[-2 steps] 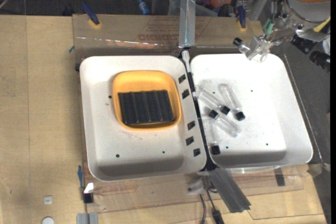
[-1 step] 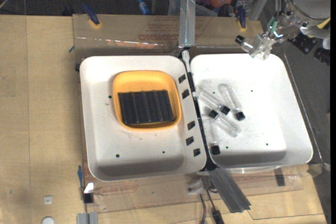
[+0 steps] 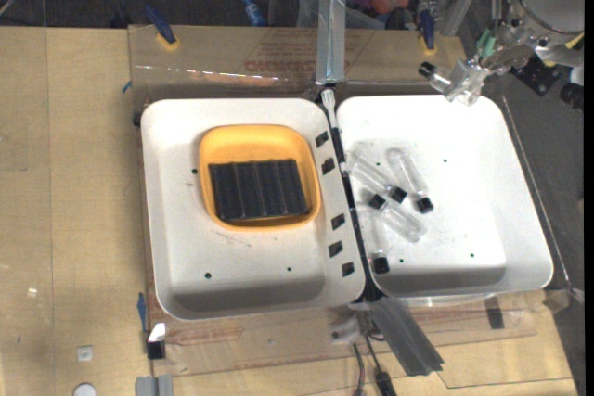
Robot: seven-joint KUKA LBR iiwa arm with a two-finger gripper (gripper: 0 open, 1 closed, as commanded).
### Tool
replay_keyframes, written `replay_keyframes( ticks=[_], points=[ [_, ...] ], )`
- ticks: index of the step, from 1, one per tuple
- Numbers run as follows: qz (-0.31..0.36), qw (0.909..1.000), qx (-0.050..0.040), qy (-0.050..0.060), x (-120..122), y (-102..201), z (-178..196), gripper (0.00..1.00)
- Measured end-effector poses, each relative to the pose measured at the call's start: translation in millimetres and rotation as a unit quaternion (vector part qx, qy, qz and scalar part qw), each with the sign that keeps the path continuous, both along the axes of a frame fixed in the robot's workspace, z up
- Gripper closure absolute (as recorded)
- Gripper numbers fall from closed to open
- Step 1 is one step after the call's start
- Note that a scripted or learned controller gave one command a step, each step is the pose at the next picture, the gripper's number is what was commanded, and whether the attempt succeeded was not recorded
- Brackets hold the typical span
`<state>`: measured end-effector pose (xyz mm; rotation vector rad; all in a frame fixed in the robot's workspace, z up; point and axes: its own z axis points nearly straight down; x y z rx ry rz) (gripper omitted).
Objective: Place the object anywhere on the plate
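The gripper (image 3: 461, 84) hangs up at one o'clock, over the far rim of the right bin (image 3: 483, 130); whether it is spread or pressed together I cannot tell. A heap of clear tubes with black caps (image 3: 394, 190) lies in the right bin, toward its nine o'clock side. The orange plate (image 3: 215, 146) sits in the left bin (image 3: 172, 199), with a black ribbed block (image 3: 258, 188) lying on it.

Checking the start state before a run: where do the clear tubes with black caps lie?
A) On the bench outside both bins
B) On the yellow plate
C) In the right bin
C: the clear tubes lie on the floor of the right bin, apart from the yellow plate in the left bin.
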<state>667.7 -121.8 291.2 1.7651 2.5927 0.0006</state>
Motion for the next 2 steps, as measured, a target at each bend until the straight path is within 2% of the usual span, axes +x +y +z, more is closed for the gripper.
replay_keyframes(
  ticks=[2],
  points=[
    [0.044,0.9990,-0.0002,0.000,0.2,2.3,10.7,1.00]
  ],
)
